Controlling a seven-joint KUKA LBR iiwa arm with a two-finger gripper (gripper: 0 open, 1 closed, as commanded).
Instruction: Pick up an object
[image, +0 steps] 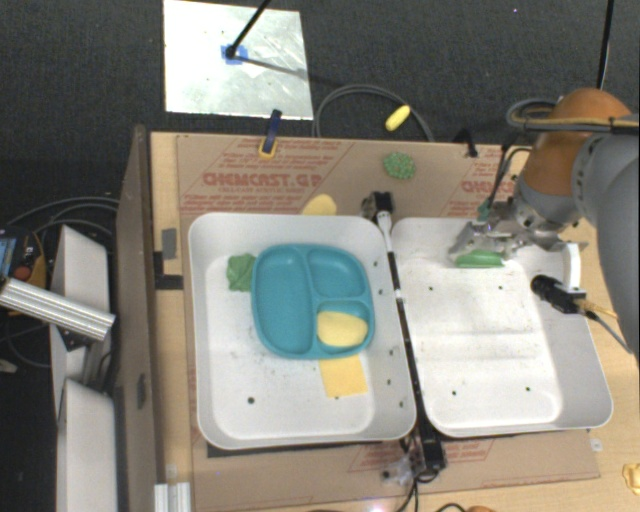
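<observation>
Green and flat, a small object (480, 260) lies at the far edge of the right bin (500, 380), just under the gripper (487, 240) of a grey KUKA arm (600, 175) that reaches in from the right with its orange band (585, 110) above the wrist. Metal gripper parts sit directly over the green piece and appear to touch or nearly touch it, but whether the piece is between the jaws, and whether they are released or clenched, cannot be told from this overhead slant. The placement suggests an attempt at a grasp on this piece, likely chosen because it lies alone on the bare white floor of that bin, well apart from anything else; its closeness to the far wall may leave little room for the jaws. In the left bin (220, 400), a teal divided plate (290, 300) holds a yellow lump (341, 328) in its near right compartment, with a yellow square slice (344, 377) lying just beyond the plate's near rim and a green leafy piece (240, 270) tucked at its left edge. Outside the bins, on the cardboard sheet (250, 180) beneath them, rest a round green item (400, 165) and a pale yellow piece (320, 206) by the left bin's far wall. Nothing is visibly lifted; the pick is judged unfinished.
</observation>
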